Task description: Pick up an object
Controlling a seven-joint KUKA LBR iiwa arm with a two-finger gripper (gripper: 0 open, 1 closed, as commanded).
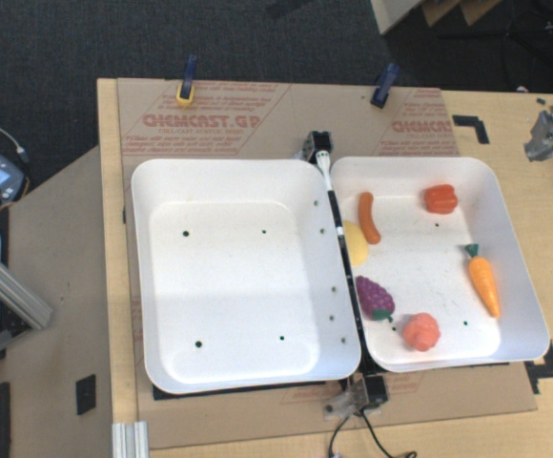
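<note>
Orange plastic toy carrot (483,284) near right edge of right-hand white bin (412,256): probably light, stiff, slick; best pinched across thick middle. Grey pincer (546,134) off bin's far right corner, grip state unreadable.

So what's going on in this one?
Nothing is being handled yet. The gripper sits at the far right edge, off past the right bin, well away from the toys. All the pieces lie in that bin: a sausage, a lemon, grapes, a red pepper, a carrot and a strawberry. The left bin lies beside it. No pick has started.
</note>
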